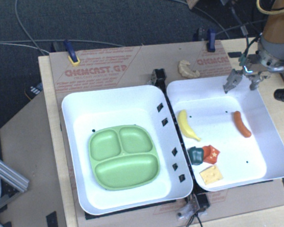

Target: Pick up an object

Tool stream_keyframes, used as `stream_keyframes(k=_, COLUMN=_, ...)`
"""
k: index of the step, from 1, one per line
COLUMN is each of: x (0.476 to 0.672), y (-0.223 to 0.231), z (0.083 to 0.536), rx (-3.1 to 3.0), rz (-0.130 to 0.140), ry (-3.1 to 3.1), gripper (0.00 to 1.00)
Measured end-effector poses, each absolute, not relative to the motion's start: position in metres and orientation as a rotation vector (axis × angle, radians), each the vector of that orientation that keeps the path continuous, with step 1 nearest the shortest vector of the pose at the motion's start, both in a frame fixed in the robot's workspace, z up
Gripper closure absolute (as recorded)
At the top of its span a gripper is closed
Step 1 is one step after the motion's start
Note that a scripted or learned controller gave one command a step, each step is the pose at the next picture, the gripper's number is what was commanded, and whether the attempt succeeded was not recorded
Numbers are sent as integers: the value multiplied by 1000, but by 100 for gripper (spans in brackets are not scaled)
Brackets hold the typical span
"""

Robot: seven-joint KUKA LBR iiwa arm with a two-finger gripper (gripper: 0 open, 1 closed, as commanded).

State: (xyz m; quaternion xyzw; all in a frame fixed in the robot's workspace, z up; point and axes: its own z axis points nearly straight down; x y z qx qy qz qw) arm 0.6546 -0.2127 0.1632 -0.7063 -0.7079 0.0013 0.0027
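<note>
- Your gripper [242, 81] hangs over the far right corner of the right bin [271, 164], its two fingers [229, 84] splayed apart with nothing between them, a stance that reads as ready for a descent, not a lift.
- The nearest candidate is the sausage [242, 124], a smooth orange-red cylinder lying loose on the bin floor, near the gripper and below it in the view; its rounded sides may roll under a pinch.
- Along the bin's left side you have a curved yellow banana [187, 126], then a dark teal block [196, 154] touching a red piece [211, 154] (its exact shape is hard to make out at this size), and a flat tan wedge [211, 174] just below them.
- The left bin [75, 113] carries a matte green divided tray [123, 156], three shallow compartments, set well apart from the pick zone.
- A pale, knobbly object [188, 68] rests on the cardboard outside both bins, likely out of play.
</note>
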Motion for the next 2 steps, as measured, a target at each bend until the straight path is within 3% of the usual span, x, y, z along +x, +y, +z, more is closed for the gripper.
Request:
stream_keyframes(k=1, x=656, y=-210, z=100, rx=-2215, rz=5, ry=-2220, gripper=0)
stream_keyframes(k=2, x=659, y=-210, z=117, rx=-2220, rz=-2, ry=-2226, gripper=100)
